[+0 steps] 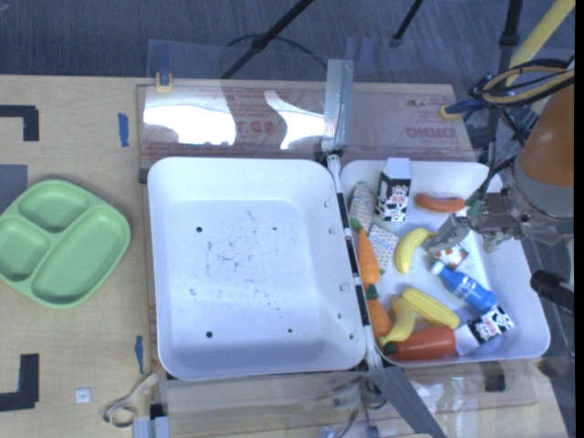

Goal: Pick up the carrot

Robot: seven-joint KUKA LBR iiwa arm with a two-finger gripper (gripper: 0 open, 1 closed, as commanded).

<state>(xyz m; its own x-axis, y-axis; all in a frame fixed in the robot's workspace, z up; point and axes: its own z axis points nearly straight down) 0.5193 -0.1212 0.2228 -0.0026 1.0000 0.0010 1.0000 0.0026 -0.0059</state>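
a robot lab: wooden surface [82, 99] marked with black tape corners [26, 121], two white bins [246, 176] of toy food, tripod legs [283, 21] and looped cables [516, 80] over grey carpet [91, 16] behind.

A single fixed camera is mounted above the tabletop [73, 99], angled downward toward 12 o'clock. It is distant enough to frame both white bins: left bin [246, 176], right bin [525, 272]. The arm [552, 153] enters from 3 o'clock.
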